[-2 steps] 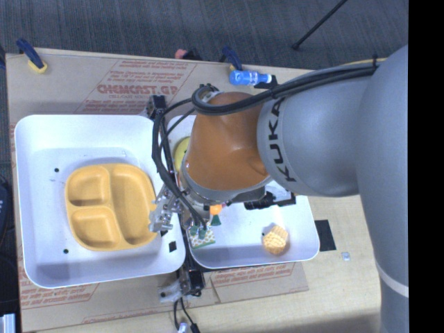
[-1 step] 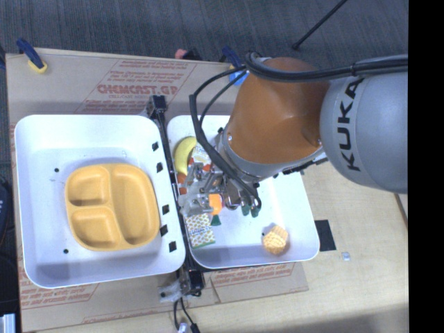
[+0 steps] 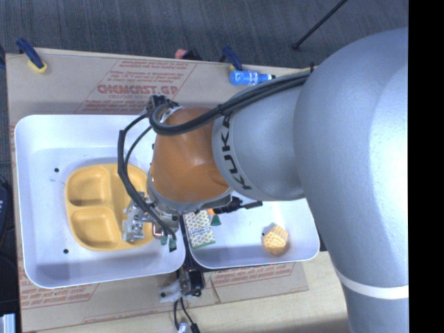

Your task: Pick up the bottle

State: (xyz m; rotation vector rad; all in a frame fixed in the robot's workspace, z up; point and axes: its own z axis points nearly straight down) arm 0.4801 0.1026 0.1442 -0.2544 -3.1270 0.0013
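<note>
Currently the pincer (image 3: 141,229) hangs over the yellow divided tray (image 3: 89,207) in the left bin (image 3: 35,186), at the tray's right edge. Whether it is released or clenched: cannot tell; nothing is seen grasped.

The bottle (image 3: 200,232) lies in the right bin (image 3: 305,250), at its left wall beside the divider, apart from the pincer. Long axis runs roughly up-down in the view, lower end leaning slightly right. Upper end is hidden under the wrist, so cap direction cannot be told. Visible part: pale label with green check pattern.

A yellow corn cob (image 3: 275,239) lies nearby to its right.
</note>
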